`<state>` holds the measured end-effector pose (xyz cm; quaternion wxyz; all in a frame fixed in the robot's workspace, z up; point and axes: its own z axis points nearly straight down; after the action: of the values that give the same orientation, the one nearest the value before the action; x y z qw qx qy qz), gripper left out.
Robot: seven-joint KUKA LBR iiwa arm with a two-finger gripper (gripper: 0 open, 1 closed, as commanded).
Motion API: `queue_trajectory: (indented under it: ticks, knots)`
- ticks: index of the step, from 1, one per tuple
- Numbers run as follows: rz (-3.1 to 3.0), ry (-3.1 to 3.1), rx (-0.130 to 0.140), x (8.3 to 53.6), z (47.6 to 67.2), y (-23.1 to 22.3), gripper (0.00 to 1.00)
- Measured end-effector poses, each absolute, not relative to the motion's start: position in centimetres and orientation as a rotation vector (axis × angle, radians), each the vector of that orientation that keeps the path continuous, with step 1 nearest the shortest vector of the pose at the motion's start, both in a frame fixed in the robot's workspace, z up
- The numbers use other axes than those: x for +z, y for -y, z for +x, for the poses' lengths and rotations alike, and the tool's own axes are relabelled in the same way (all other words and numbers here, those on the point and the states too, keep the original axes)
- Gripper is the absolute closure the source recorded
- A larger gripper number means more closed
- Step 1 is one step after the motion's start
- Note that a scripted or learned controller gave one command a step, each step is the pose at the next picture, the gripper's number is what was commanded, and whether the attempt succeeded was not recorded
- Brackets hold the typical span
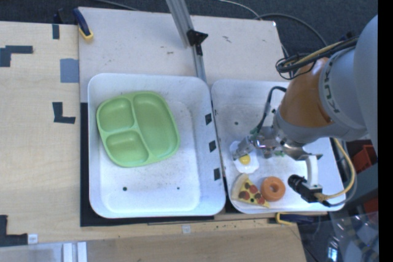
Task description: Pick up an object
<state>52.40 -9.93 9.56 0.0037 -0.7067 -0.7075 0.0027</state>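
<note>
Table (141, 40) carries two white bins. Left bin (184, 187) has a green divided plate (136, 128) at its 10 o'clock. Arm (319, 98) enters right bin (236, 101) from 3 o'clock; fingers (244, 150) just above fried egg (246, 162), opening can't be told. Pizza slice (248, 191) and donut (273, 188) at 6 o'clock.

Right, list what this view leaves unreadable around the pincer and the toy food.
- Pincer: too small and blurred in the camera view to tell its state, or whether it touches anything.
- Fried egg: its upper edge blends into the pincer, so contact is unclear.
- Right bin: the arm's wrist covers its middle and right floor.
- Pizza slice, donut: toppings are too blurred to read.
</note>
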Motion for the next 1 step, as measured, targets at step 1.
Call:
queue_trajectory:
  ticks: [1]
  knots:
    - [-2.215,2.221,0.004,10.89,52.52,9.87,1.0]
